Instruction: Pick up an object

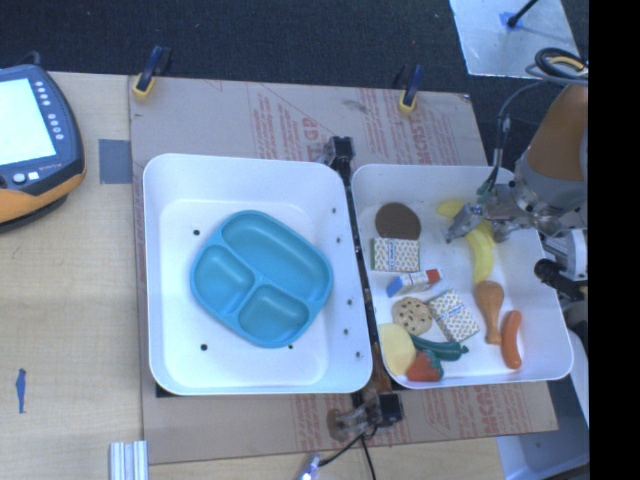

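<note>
The right white bin (pixel 535 368) holds toy food: a yellow banana (pixel 482 251), a brown round cookie (pixel 398 220), a small printed packet (pixel 396 255), a second packet (pixel 456 316), a chocolate-chip cookie (pixel 411 315), a drumstick (pixel 489 306), an orange sausage (pixel 512 338), a yellow piece (pixel 395 347) and a red and green pepper (pixel 430 360). My gripper (pixel 478 218) hangs low over the bin's upper right, right above the banana's top end. The arm enters from the right.
The left white bin (pixel 165 268) holds a blue sectioned plate (pixel 260 278). A handheld control pendant (pixel 30 138) lies at the bench's left edge. Clamps (pixel 148 73) sit at the cardboard's top. A small red, white and blue tube (pixel 414 281) lies mid-bin.
</note>
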